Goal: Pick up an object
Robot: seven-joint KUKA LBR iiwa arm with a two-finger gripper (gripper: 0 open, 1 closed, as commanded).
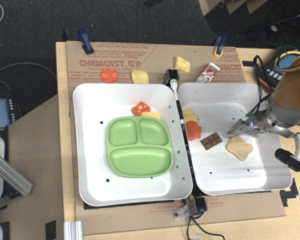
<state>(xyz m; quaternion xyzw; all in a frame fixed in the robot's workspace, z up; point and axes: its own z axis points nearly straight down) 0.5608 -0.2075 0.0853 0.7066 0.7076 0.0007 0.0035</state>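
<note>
Hovering at the right side of the frame, the pincer [239, 128] is sitting low over the right shallow white bin [225, 183], and honestly I can't tell whether it's apart or together, it's just a grey blur of metal there. Closest candidate is looking like the tan biscuit-shaped piece [239, 148], lying just below the pincer, a little toward the bottom of the frame, with its long axis running roughly upper-left to lower-right. The dark brown chocolate-bar square [211, 141] is lying to the left of the pincer, a bit farther off. Over at that bin's left wall, an orange-red block [193, 130] is sitting with a pale yellow chunk [189, 115] touching it above. The left white bin [90, 149] is holding a green divided plastic plate [138, 146], with a small red piece [140, 108] and a yellow piece [151, 115] resting at its upper edge. A few more toys are lying on the counter [70, 74] above the bins.
</note>
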